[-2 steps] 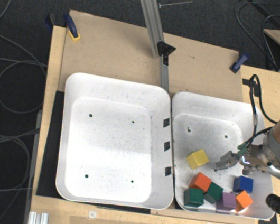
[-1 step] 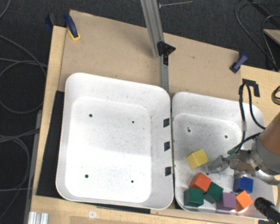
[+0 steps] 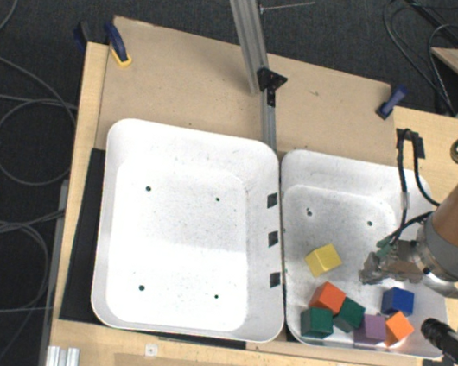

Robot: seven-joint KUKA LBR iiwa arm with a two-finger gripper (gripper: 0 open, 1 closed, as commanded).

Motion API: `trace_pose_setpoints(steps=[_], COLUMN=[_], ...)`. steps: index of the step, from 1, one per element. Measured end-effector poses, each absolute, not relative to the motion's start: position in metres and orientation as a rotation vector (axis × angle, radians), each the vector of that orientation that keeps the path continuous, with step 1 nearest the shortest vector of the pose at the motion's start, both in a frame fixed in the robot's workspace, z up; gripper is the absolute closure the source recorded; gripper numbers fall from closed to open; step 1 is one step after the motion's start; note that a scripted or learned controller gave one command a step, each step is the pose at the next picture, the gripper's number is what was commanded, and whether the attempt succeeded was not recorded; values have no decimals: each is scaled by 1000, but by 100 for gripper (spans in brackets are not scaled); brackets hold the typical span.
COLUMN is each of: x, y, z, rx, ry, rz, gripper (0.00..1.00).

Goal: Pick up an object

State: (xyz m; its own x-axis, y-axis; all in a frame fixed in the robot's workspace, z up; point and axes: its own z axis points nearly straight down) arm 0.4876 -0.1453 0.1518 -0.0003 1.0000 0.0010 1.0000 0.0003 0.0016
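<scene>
The left bin (image 3: 175, 238) has only its speckled white floor to show, so all the work lies in the right bin (image 3: 340, 197), where the pick does not look done. A yellow block (image 3: 323, 259) sits alone near the middle of that bin's floor, and toward the near edge is a cluster: an orange block (image 3: 331, 297), two green blocks (image 3: 317, 322) and (image 3: 351, 314), a purple block (image 3: 373, 328), a second orange block (image 3: 398, 326) and a blue block (image 3: 398, 301). All appear to rest on the bin floor; nothing is visibly lifted. The gripper (image 3: 382, 268) hangs low over the bin, to the right of the yellow block and just above the cluster, near the blue block, but whether it touches anything I cannot tell. Its tips are a dark blur against the arm's wrist, so the state of the jaws cannot be made out, and no block is seen between them. Choosing, closing and lifting seem left to do. The arm itself is cut off at the right edge
</scene>
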Motion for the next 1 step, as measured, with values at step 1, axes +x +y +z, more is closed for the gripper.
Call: trace_pose_setpoints(steps=[1], x=[498], y=[-150], z=[205], rx=[2216], ry=[2219], rz=[5], gripper=[100])
